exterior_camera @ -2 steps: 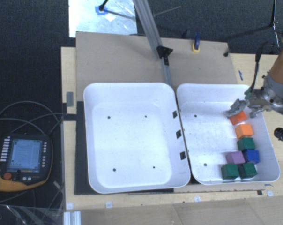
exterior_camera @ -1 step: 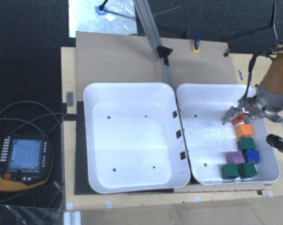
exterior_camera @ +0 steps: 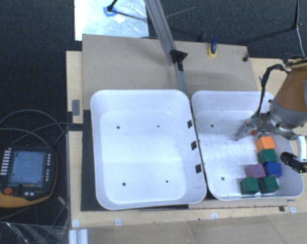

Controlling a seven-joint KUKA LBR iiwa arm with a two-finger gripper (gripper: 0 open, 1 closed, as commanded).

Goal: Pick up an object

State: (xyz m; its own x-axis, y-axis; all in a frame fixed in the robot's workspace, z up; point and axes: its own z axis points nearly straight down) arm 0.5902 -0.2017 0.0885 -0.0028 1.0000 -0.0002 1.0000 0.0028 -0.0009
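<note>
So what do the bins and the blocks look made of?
Bins: probably moulded plastic, smooth white walls with rounded corners and a faint sheen. Blocks: matte, solid-coloured cubes in orange, green, blue and purple; foam, wood or plastic, the view cannot settle which.

We saw a pale wooden tabletop carrying a brown board, and on that board 2 shallow white bins sat side by side, touching: the left bin and the right bin. A handheld control pendant lay left of the tabletop on the dark floor.
</note>
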